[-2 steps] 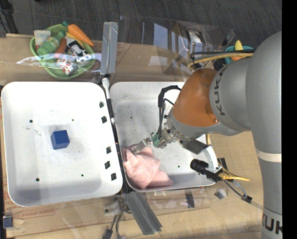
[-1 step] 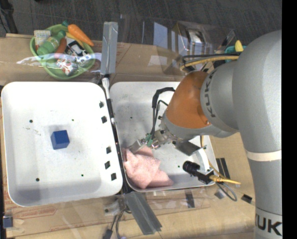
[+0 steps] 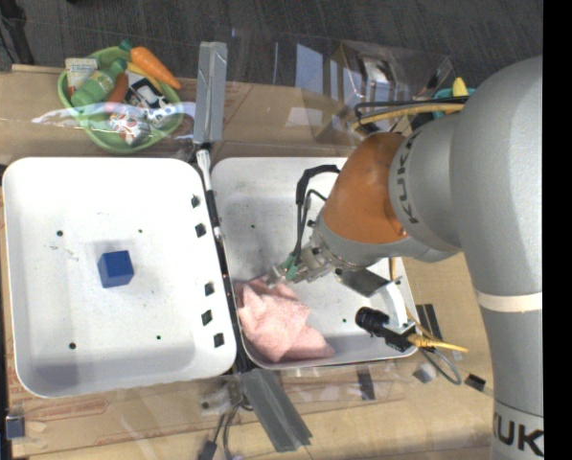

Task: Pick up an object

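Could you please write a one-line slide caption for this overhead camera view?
Grey KUKA arm's gripper poised over crumpled pink cloth in right white bin; small blue cube in left bin.

A green bowl (image 3: 123, 99) sits on the brown bench top (image 3: 266, 108) beyond the left white bin (image 3: 36, 257), heaped with small items, among them an orange carrot-shaped piece (image 3: 151, 63) at its top and a clear plastic wrapper (image 3: 60, 116) trailing out to its left. A grey bar (image 3: 209, 89) runs upright just to the bowl's right, ending at the gap between the left bin and the right white bin (image 3: 257, 190), where black clips (image 3: 209, 286) line the shared edge. Dark carpeted floor (image 3: 295, 3) lies beyond the bench, and clear plastic sheeting (image 3: 362, 75) rests on the bench behind the right bin.
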Controlling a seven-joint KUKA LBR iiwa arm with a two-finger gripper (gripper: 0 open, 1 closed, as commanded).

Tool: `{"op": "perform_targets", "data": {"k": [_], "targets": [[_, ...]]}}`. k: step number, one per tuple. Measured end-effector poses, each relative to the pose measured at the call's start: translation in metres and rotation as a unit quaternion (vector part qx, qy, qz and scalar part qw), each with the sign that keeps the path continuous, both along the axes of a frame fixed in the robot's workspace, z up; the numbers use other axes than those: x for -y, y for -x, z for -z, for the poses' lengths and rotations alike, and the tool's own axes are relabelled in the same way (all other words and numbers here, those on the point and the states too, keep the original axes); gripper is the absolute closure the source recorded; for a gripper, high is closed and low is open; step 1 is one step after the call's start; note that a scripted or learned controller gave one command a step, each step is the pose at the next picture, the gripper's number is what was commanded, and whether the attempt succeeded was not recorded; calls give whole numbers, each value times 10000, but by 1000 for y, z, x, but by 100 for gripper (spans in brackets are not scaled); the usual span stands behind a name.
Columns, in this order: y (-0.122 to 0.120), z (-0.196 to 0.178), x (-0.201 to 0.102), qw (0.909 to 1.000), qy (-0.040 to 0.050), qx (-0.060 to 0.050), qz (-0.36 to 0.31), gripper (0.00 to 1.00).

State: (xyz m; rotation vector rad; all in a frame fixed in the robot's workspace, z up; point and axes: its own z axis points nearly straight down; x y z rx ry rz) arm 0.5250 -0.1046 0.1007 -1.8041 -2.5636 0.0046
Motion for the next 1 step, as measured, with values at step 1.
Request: {"op": "perform_targets", "data": {"k": [1], "targets": [[6, 8, 20, 9977, -8, 19, -671, 100]]}}
